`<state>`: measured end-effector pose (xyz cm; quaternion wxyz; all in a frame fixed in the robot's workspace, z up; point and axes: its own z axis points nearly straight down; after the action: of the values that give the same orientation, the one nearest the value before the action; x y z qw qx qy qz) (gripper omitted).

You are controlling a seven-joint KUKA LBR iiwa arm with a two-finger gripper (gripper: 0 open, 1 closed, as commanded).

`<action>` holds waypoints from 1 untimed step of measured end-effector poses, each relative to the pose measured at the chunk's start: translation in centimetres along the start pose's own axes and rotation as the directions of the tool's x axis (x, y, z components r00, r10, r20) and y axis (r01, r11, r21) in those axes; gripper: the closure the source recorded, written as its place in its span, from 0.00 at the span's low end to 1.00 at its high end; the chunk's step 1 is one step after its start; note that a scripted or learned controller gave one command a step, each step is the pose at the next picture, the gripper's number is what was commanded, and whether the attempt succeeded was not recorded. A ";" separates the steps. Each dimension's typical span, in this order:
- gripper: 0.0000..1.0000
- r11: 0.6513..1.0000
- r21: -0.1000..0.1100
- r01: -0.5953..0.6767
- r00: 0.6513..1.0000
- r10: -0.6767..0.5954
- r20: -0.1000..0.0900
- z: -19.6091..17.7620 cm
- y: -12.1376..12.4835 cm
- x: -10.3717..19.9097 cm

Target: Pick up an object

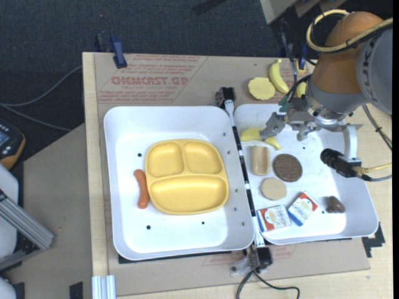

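Note:
The right bin [355, 226] holds a yellow banana piece [257, 135], a tan bread roll [259, 160], a dark brown cookie [287, 167], a pale round cookie [273, 189], two small milk cartons [274, 217] [302, 208] and a small brown lump [335, 205]. My gripper [288, 129] hangs over the bin's far part, just right of the banana piece and above the brown cookie. Its two grey fingers [272, 127] stand spread apart, open, with nothing between them.
The left bin [118, 167] carries a yellow divided plate [186, 175] with an orange sausage [142, 188] beside it. Behind the right bin, on the bench, lie a banana [278, 76] and a yellow slice [261, 88]. A black cable connector [336, 161] juts out beside the wrist.

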<state>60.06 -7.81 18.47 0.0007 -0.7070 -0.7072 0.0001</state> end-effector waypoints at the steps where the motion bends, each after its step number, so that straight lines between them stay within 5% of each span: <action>1: 0.00 1.000 0.004 0.000 1.000 0.000 0.002 10.7 3.9 -1.7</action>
<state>63.90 -9.46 7.80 0.0014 -0.7069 -0.7073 0.0021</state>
